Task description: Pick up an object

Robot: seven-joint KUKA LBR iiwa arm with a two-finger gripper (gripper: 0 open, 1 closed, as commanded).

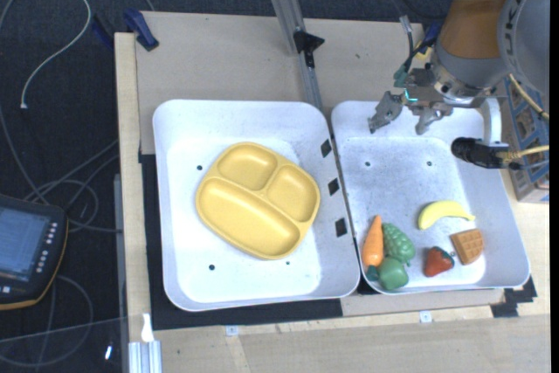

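Toys crowd the near edge of the right bin (489, 188): a green pepper (393, 274) in the front corner, a broccoli floret (399, 244) touching it from behind, and a carrot (374, 241) lying along their left side against the bin's inner wall. Just right of that knot sits a strawberry (438, 260), then a waffle piece (466, 245) beside it, and a banana (444, 214) a little farther back, apart from the rest. Any of these would serve as the object to pick, and all of them lie on the bin floor, none lifted.

Across in the left bin (175, 188) lies a yellow divided plate (257, 199), well clear of the action.

Farther back, the gripper (405, 117) hangs over the far rim of the right bin with its two fingers spread and nothing between them. It is well apart from the toys, so the step in hand looks like the approach.

To do it well, the arm should probably travel toward the near side and choose a target with room around it. The banana looks the best bet: it stands alone, and the fingers could straddle its narrow width across the curve. The carrot, broccoli and pepper are packed together against the wall, so a finger coming down there risks landing on a neighbour. Descending straight, with the fingers kept wide until low beside the fruit, should give the cleanest pinch.
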